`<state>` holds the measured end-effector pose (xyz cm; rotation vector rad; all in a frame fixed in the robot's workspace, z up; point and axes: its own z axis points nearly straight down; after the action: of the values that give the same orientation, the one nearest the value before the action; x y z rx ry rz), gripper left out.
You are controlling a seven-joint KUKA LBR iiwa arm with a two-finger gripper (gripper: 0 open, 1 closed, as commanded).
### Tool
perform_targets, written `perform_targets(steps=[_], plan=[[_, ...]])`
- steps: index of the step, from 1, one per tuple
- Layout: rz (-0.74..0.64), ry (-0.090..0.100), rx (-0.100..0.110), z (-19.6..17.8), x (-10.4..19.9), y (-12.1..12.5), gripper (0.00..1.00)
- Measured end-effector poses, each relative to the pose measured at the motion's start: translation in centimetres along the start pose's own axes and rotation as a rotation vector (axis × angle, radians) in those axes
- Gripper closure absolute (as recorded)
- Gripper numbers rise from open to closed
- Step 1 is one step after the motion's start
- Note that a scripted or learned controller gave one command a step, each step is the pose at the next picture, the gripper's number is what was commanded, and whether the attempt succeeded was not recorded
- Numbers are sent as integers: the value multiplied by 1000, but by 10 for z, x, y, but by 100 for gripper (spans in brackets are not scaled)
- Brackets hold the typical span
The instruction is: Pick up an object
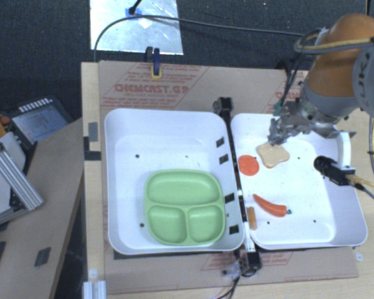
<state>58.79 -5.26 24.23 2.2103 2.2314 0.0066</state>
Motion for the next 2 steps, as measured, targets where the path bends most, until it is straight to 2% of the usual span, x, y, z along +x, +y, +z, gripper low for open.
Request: perform_targets(steps=[2], plan=[[1,-1,2,20,99,15,100]])
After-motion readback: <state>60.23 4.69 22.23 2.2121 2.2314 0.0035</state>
